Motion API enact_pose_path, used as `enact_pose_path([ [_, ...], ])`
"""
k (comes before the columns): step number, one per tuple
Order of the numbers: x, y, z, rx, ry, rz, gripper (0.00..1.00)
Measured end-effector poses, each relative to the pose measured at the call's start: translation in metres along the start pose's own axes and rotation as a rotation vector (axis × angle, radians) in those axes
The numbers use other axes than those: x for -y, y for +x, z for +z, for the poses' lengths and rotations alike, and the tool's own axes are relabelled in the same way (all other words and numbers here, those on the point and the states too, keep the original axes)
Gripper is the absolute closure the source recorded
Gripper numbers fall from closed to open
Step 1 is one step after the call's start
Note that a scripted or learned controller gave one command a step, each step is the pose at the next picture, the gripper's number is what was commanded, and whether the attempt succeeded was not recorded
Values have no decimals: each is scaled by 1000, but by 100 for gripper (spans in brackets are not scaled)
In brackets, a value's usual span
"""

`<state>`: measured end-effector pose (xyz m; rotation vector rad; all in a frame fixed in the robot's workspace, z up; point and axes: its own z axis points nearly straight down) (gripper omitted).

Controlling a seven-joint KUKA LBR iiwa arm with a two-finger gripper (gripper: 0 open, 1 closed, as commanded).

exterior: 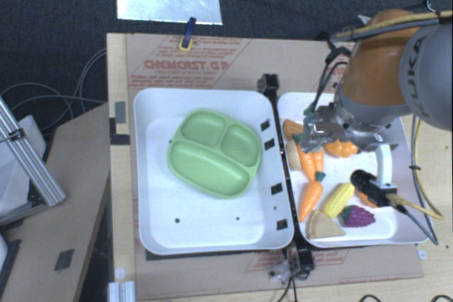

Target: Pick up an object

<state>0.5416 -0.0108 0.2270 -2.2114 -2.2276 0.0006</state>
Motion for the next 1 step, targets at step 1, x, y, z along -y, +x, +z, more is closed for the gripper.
enact_pose_path([
  [1, 1, 22, 3, 1, -3, 0, 100],
])
